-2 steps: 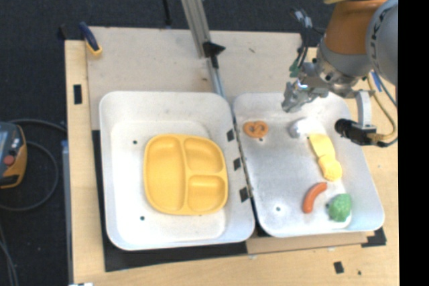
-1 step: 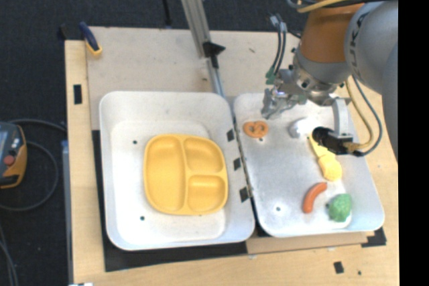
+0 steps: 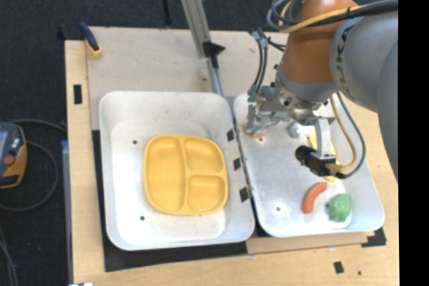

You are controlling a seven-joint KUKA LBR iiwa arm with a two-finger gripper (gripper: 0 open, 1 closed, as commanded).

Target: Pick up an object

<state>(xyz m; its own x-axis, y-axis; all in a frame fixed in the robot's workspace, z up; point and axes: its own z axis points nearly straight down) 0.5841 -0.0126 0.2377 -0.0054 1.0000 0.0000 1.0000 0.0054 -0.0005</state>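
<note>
Camera view: nearest me in the right bin (image 3: 281,211) lie a green lump (image 3: 339,207) and an orange sausage (image 3: 312,197). Farther left, my gripper (image 3: 255,125) hangs low over something small and orange; grip unclear. I fear clipping the bin wall.

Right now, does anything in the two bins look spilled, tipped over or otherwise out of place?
Nothing stands out. The yellow divided tray lies flat in the left bin; the orange piece and green piece rest near the right bin's front corner.

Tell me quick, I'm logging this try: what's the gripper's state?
Gripper: low at the right bin's upper-left corner; open or shut cannot be told.
</note>
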